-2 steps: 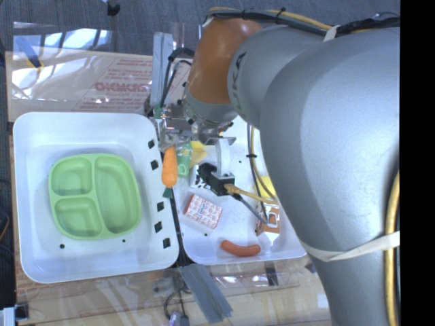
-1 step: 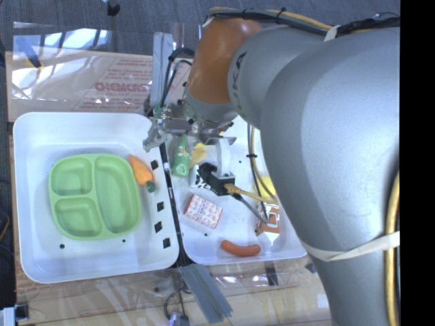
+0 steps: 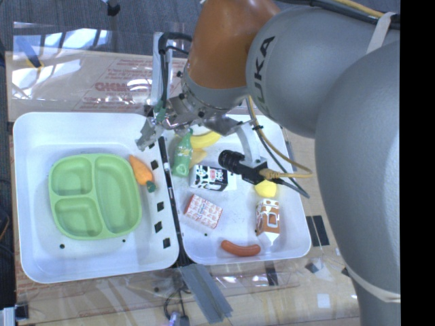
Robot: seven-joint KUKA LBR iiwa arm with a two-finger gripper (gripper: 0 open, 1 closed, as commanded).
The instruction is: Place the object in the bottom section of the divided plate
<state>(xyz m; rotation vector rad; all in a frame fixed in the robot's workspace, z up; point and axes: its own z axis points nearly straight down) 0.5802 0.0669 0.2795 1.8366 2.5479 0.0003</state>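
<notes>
Carrot-shaped orange plastic toy with a green tip (image 3: 142,171) lies in the left white bin (image 3: 41,131), touching the right rim of the green three-section divided plate (image 3: 95,195). The jaws (image 3: 151,133) of the grey arm hang above the wall between the two bins, just above and right of the carrot and apart from it; whether they stand wide or narrow cannot be told. A green plastic bottle (image 3: 182,155) lies just right of them.

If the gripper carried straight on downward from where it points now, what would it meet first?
Probably the green bottle in the right bin, lying just below the gripper; the divider between the bins is close too, and depth is unclear from this slant.
</notes>
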